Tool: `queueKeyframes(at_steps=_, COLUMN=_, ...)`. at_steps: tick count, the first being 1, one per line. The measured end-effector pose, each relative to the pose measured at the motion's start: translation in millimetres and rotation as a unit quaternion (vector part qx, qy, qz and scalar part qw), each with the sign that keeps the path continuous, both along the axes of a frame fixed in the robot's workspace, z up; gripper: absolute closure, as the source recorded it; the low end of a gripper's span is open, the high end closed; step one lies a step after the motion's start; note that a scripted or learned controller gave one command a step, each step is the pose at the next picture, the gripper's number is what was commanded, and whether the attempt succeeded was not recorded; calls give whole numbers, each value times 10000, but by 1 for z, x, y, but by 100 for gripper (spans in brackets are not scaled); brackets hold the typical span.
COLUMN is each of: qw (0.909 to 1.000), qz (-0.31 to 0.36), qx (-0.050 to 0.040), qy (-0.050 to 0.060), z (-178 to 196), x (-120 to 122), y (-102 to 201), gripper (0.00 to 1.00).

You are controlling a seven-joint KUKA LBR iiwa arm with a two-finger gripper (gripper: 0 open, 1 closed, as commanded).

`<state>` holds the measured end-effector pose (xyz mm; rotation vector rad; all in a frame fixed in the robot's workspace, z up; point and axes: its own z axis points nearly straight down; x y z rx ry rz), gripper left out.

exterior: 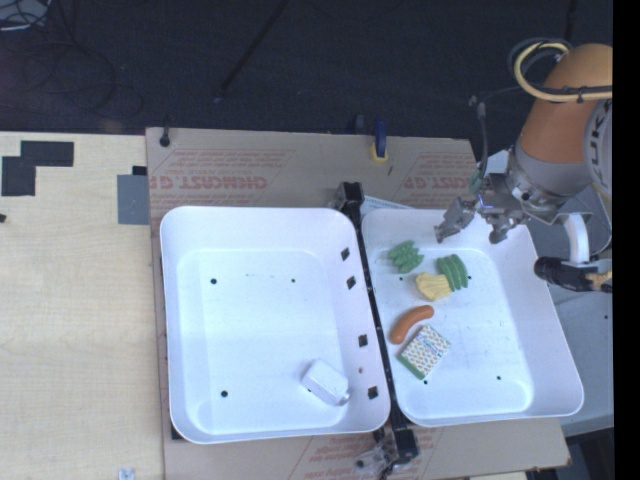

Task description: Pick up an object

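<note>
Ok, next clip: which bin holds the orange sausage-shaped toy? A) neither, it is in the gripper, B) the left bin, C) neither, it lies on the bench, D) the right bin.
D: the sausage lies on the floor of the right bin, between the yellow piece and the checkered block, apart from the gripper.

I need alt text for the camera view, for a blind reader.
The pincer hangs open over the right bin's far edge, holding nothing. That bin holds green toys, a yellow piece, a sausage and a patterned packet; the left bin holds a white block.
</note>
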<state>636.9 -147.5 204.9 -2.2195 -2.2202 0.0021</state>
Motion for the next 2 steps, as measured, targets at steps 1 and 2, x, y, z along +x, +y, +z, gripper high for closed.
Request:
queueKeyframes(at_steps=1, qw=10000, qz=-22, qx=1, qy=42, z=-79, x=-42, y=-51, gripper=0)
queueKeyframes(at_steps=2, qw=10000, qz=25, qx=11, qy=0, z=-89, x=-18, y=10, gripper=0)
